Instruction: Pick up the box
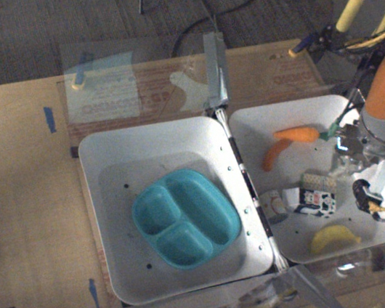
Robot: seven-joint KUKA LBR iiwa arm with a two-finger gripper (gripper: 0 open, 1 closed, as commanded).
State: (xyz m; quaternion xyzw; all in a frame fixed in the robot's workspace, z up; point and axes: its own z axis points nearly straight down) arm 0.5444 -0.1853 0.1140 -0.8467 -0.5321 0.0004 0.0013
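box grasp: light carton, take it across the short sides

box (316, 194) sits in the right bin (275, 119), roughly mid-floor and a bit toward the near wall. it's small, with a printed dark/white face and a pale speckled top, and it lies slightly skewed to the bin walls.

neighbours:
- banana (333, 238) is near it on the camera side but apart from it.
- a small white item (276, 205) is just beside its left edge. can't tell what it is or whether they touch.
- carrot (297, 135) and a second orange piece (272, 155) are further back, well apart.
- the left bin (106, 165) holds only a teal divided tray (185, 218), not relevant here.

the end effector (349, 142) hangs over the right side of the right bin, beside the box and not over it. can't tell how far open it is from this angle. nothing visibly held.

handling, my guess: thin cardboard, so light, fairly stiff on the edges, and the faces will dent if squeezed hard. a printed surface is likely a bit slick. it probably slides on the bin floor if nudged off-centre.

grasp plan: come down from above, centred, and rotate the wrist to match the skew. close across the narrower span, on the parallel side walls, with moderate force. keep the approach off the white item's side.
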